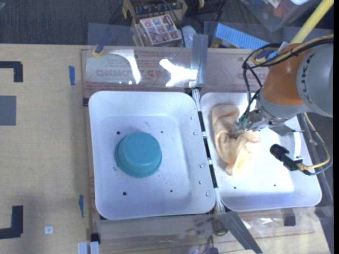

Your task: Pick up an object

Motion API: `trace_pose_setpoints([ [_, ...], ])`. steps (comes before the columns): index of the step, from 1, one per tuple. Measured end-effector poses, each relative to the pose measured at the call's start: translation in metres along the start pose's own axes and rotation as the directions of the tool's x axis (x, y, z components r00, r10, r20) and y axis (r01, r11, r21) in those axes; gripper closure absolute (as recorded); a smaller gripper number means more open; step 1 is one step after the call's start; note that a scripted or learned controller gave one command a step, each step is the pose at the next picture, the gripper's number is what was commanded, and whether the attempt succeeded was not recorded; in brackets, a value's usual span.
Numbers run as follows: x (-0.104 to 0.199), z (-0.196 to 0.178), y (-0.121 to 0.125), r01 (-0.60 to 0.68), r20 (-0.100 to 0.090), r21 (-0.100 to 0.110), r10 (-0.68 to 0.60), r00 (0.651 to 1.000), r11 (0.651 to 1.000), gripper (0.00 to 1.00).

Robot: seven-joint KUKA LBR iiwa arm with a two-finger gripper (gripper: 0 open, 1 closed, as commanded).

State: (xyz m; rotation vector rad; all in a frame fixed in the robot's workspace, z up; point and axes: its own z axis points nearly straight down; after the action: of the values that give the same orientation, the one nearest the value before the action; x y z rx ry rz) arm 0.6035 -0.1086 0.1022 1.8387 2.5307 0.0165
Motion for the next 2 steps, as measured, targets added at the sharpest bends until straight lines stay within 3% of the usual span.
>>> trace_pose_setpoints([
  [1,0.000,0.000,0.000,0.000,0.000,0.000,0.000,1.000,1.000,0.00],
  [2,-0.002,0.012,0.005,0.010,0.000,0.006,-0.010,1.000,1.000,0.00],
])
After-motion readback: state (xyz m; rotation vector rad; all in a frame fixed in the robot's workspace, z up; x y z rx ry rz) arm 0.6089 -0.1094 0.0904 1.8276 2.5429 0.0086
